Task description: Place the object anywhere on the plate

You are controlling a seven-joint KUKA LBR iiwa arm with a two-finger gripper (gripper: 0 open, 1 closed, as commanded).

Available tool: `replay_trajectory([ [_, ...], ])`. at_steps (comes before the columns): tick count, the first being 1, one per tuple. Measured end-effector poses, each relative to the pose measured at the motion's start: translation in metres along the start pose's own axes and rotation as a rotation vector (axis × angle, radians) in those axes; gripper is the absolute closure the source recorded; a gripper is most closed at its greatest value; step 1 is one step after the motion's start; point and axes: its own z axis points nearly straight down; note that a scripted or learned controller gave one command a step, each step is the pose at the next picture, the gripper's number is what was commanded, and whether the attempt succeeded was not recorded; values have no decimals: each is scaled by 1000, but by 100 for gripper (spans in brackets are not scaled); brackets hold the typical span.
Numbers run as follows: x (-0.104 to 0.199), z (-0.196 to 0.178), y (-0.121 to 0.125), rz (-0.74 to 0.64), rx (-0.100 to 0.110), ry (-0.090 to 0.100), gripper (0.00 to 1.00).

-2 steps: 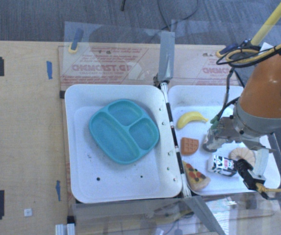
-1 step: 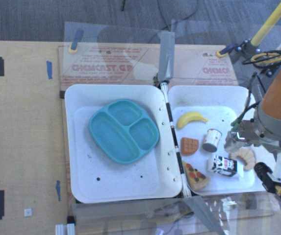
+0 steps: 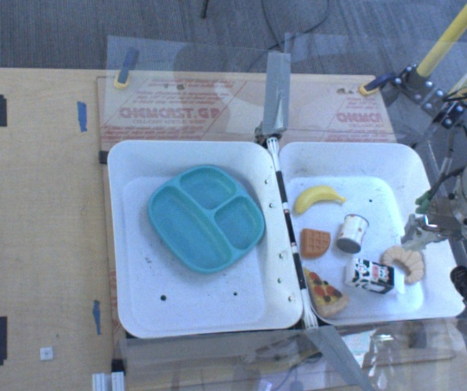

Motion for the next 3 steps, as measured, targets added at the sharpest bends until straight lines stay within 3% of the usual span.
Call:
replay_trajectory([
  [1, 82, -32, -11, -251, -2, 1, 100],
  [2, 206, -71, -21, -330, -1, 2, 100],
  [3, 133, 10, -20, -204, 3, 2, 100],
])
